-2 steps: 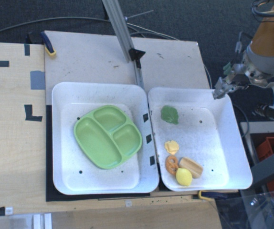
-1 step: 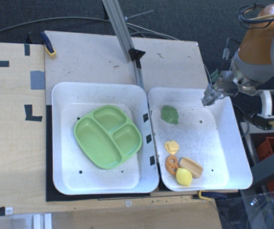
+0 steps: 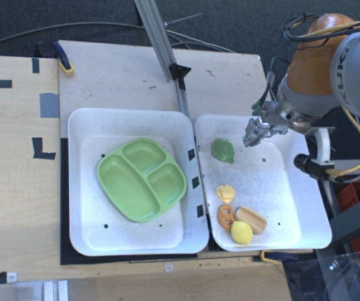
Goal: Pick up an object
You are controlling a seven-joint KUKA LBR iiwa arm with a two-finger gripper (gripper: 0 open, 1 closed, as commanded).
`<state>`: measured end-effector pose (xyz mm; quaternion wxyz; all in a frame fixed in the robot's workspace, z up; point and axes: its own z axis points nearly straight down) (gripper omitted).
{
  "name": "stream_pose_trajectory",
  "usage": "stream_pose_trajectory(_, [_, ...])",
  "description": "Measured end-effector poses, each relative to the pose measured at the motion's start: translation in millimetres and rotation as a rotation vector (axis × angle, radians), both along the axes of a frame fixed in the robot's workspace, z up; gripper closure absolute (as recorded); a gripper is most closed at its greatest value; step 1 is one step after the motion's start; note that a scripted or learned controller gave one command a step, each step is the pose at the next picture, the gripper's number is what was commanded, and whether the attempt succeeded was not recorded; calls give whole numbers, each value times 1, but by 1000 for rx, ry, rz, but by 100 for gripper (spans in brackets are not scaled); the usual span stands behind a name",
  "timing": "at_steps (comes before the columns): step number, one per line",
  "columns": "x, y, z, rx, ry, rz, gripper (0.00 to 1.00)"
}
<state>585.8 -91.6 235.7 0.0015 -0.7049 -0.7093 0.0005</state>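
While the gripper [image 3: 253, 137] hangs near the right bin's [image 3: 305, 227] far edge, finger state indiscernible, bare floor separates it from the green object [image 3: 222, 150].

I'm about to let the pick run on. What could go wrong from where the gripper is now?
1. The gripper sits to the right of the green object; a straight descent could miss it.
2. The yellow piece, pretzel, tan block and lemon are bunched near the right bin's front, so a grasp there may catch two or push them apart.
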Motion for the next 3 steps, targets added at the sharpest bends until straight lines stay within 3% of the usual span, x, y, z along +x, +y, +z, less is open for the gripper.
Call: stream_pose_trajectory(3, [-56, 151, 9, 1, 0, 2, 100])
